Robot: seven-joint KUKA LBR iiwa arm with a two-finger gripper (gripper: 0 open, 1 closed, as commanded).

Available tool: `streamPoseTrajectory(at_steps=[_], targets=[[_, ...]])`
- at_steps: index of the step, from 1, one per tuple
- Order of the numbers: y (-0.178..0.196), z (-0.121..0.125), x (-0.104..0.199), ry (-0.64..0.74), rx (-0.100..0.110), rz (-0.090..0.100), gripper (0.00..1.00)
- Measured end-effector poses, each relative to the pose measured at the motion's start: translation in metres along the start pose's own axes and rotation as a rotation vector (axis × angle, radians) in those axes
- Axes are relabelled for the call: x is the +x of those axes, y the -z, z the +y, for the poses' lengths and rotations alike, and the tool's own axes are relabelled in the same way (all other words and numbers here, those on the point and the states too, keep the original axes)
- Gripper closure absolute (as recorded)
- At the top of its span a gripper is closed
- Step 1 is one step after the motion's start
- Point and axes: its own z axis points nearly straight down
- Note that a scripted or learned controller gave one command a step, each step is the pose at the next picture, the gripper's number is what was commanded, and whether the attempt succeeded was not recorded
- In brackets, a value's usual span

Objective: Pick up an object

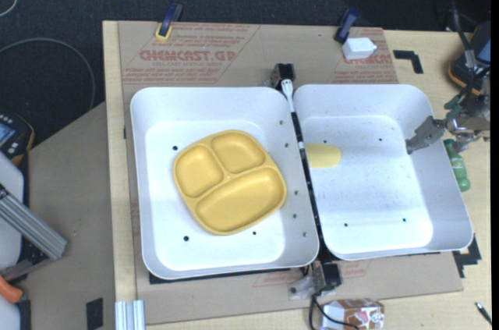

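Lying in the left bin (148,165), a yellow divided plate (228,180) fills its centre, and a small pale yellow piece (323,156) sits at nine o'clock in the right bin (437,219). At that bin's three o'clock rim hangs the gripper (427,135); I cannot tell its state.

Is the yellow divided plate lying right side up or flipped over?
Right side up: the yellow divided plate shows its three hollow compartments facing the camera, flat in the left bin.
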Motion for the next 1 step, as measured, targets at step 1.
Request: streamPoseTrajectory(at_steps=[1], targets=[[0.1699, -0.0364, 0.0259, 0.004, -0.018, -0.004, 0.00]])
